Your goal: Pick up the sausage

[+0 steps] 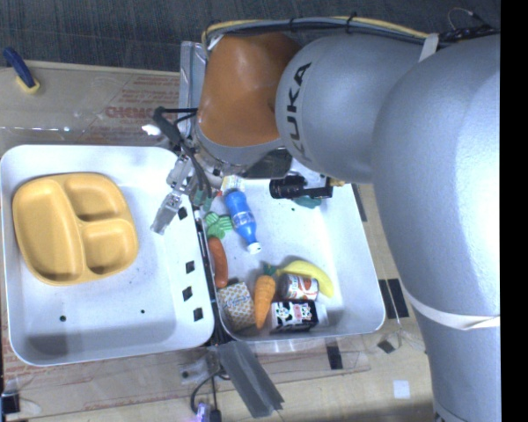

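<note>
You had the sausage (218, 263) lying along the left wall of the right bin (356, 262), its length running up and down that wall. Just above it sat a green toy (216, 225), with the blue bottle (239, 217) to that toy's right. Below and right of the sausage stood the carrot (263, 299), then the banana (310, 273) farther right. Your gripper (171, 202) hung up and left of the sausage, over the left bin (88, 332) near the yellow tray (74, 225), jaws released, grasping nothing.
</note>
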